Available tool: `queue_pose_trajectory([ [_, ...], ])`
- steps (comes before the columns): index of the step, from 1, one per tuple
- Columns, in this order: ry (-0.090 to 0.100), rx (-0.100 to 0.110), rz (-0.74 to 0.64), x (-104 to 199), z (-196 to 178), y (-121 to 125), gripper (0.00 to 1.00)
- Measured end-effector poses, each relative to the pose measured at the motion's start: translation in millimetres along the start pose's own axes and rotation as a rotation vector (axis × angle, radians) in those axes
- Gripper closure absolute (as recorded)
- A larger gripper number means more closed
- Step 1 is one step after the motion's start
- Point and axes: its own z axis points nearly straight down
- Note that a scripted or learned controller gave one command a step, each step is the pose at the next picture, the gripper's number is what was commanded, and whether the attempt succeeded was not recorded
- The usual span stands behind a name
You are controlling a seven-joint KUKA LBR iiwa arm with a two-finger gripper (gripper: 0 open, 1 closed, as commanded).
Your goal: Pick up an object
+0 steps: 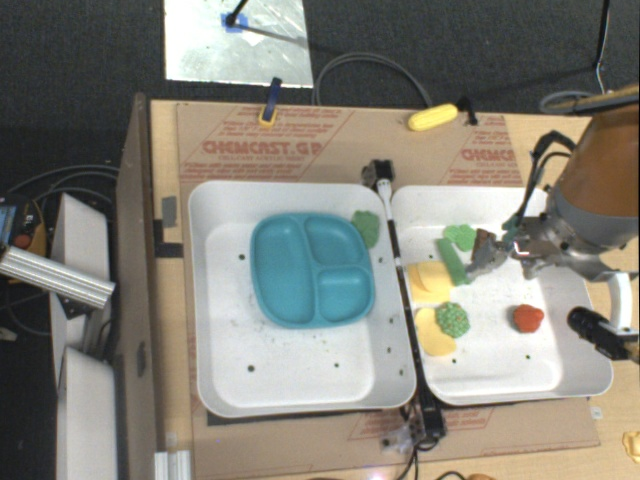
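Observation:
My gripper (487, 256) hangs low over the middle of the right bin (500, 383), with the arm coming in from the right. Just left of it lies a green stick (453, 263), slanted and close to the gripper tip; I cannot tell if they touch. A round green piece (461, 236) sits above the stick. A pale yellow block (430, 281) lies to its lower left. Lower down are a green broccoli-like piece (452, 318) and another yellow piece (435, 341). A red piece (527, 318) lies below the wrist.
The left bin (225, 368) holds a blue divided plate (310, 268), with a green piece (367, 227) at its upper right corner. A black divider (395, 268) runs between the bins. On the bench behind lie a yellow object (432, 118) and a small clip (270, 108).

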Motion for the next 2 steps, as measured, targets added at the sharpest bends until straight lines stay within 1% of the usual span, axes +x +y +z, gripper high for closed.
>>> queue_pose_trajectory([
  [1,-0.002,0.001,0.005,-60.6,77.6,20.7,0.00],
  [2,0.002,0.004,-0.001,-29.7,129.2,11.9,0.00],
])
